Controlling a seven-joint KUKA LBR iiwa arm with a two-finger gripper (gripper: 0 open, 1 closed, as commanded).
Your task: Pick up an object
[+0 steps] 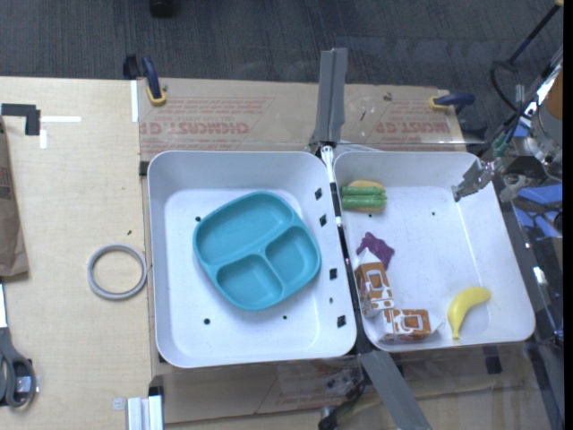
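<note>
The right bin [501,231] holds several objects. A yellow banana [467,307] lies near its front right corner. An orange and white snack packet [387,301] lies along its front left side, with a small purple piece [376,246] just behind it. A green and yellow toy [363,195] rests at the back left. My gripper [473,179] hangs over the bin's back right corner, well away from all of these, with nothing seen in it. In the left bin [170,267] lies a teal divided plate [258,249].
A grey tape ring [117,270] and scissors [13,379] lie on the bench left of the bins, beside a brown bag [11,213]. A grey post [331,97] stands behind the bins' divider. Clamps [154,86] hold the cardboard at the back.
</note>
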